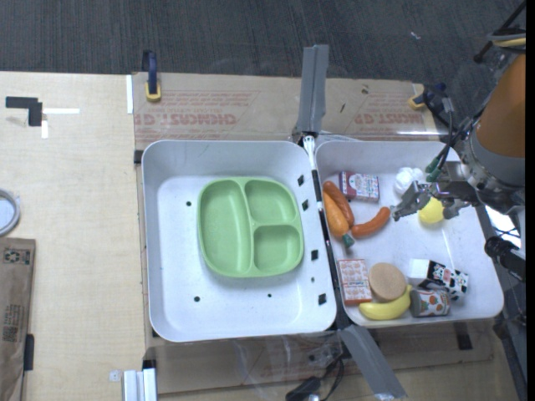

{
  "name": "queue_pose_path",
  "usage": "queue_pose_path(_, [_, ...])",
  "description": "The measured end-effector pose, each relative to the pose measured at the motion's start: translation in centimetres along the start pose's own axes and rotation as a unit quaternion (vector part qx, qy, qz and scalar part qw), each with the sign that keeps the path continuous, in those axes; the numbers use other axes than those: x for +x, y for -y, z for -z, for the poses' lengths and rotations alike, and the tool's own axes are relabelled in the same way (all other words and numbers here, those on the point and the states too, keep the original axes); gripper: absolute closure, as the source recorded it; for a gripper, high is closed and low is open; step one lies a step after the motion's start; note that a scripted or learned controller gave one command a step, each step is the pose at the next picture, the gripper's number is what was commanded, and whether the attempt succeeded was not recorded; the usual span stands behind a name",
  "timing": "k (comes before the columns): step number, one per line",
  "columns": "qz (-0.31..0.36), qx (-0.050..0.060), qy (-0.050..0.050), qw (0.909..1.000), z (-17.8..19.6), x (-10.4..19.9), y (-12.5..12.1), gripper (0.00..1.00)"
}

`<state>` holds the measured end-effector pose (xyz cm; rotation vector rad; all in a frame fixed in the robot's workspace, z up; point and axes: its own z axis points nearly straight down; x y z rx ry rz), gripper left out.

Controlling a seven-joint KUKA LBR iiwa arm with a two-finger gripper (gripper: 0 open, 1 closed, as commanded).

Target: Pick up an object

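The gripper (pixel 428 199) is hanging low over the right bin (pixel 468 307), reaching in from the right, beside a small yellow lemon-like fruit (pixel 431 213) at the bin's far right. Whether the jaws are apart or together cannot be told — dark linkage is hiding the tips, and nothing is showing between them. The fruit is lying on the bin floor, just beside a white round object (pixel 407 176); it is probably the target, being nearest the gripper. Other candidates — carrot (pixel 337 209), sausage (pixel 373 221), banana (pixel 386 308), small cartons — are lying scattered apart, leaving approach room. The left bin (pixel 167 249) is holding a green divided plate (pixel 251 225).
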<state>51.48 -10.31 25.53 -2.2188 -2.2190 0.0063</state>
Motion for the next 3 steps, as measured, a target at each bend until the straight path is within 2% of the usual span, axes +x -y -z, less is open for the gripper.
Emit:
queue_pose_path(1, [-0.028, -0.001, 0.0, 0.9996, -11.0, -0.7, -4.7, 0.0])
queue_pose_path(2, [-0.035, -0.001, 0.0, 0.9994, -16.4, -0.8, -5.7, 0.0])
queue_pose_path(3, [-0.037, -0.001, 0.0, 0.9993, -15.5, -1.0, -5.7, 1.0])
